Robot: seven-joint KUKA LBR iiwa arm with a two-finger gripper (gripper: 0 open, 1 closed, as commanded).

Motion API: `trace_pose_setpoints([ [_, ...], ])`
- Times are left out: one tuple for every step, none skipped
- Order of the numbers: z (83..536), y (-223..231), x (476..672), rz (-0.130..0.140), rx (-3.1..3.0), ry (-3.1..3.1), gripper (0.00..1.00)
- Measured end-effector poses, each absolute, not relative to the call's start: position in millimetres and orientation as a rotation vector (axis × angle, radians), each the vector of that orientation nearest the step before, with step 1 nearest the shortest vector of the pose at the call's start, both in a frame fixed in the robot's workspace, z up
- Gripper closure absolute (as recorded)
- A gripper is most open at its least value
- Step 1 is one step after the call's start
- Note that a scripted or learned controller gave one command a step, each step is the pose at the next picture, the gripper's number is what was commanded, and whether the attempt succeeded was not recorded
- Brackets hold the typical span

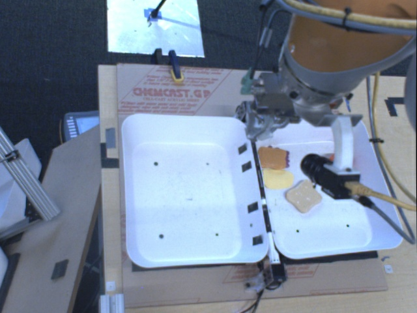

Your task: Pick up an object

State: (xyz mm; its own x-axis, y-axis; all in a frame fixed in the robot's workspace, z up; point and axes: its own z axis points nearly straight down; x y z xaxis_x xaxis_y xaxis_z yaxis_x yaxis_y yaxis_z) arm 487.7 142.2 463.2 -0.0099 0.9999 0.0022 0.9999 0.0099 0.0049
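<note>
Left bin (182, 194): sits at nine o'clock of the scene on the tabletop (111, 240); its white floor shows only a few small dark dots.
Divider (257, 194): the seam between the two bins, with dark clips along it, running from twelve toward six o'clock.
Fingers (260, 130): hang at the top of that seam, at about eleven o'clock of the right bin (339, 240); whether they are spread or closed, I cannot tell, and nothing is visible between them.
Objects: an orange piece (273, 157) just below the fingers, a yellow slice (279, 179) touching it at six o'clock, a tan toast-shaped piece (303, 196) at four o'clock of the slice.
Black attachment (324, 172): just at three o'clock of the pieces.
Risk: the fingers stand close to the bin wall, so a straight descent could strike the rim or divider; the flat, crowded pieces could slide away or come up together.
</note>
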Motion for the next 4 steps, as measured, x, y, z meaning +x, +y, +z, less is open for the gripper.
trace_pose_setpoints([
  [500.6, 196.7, 496.9, 0.012, 2.210, 2.230, 1.00],
  [517.6, 236.7, 544.8, 0.008, 2.211, 2.230, 1.00],
  [535.9, 233.8, 574.9, 0.007, 2.219, 2.220, 1.00],
  [535.1, 234.3, 573.7, 0.003, 2.218, 2.224, 0.00],
])
